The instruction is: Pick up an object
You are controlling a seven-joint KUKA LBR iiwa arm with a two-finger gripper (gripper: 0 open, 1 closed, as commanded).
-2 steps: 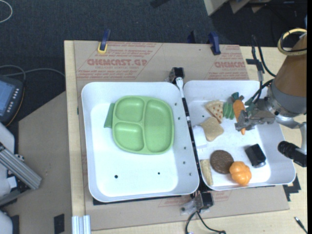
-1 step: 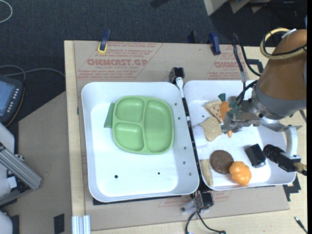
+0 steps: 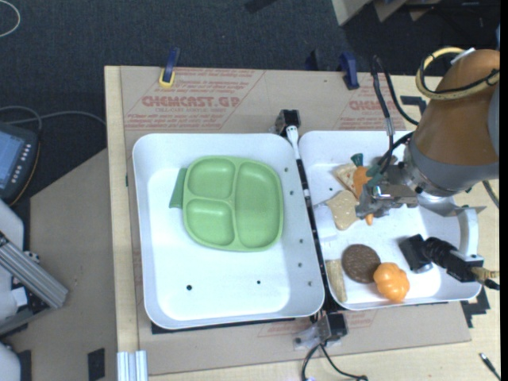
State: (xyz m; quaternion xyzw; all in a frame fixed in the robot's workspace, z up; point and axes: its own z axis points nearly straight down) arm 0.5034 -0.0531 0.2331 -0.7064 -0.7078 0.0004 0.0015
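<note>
Arm over right bin.
Gripper low among tan pieces; can't tell its state or any hold.

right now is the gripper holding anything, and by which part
It cannot be told. The gripper is down in the right white bin among tan toast-shaped pieces and a small orange item, its tips hidden.
</note>
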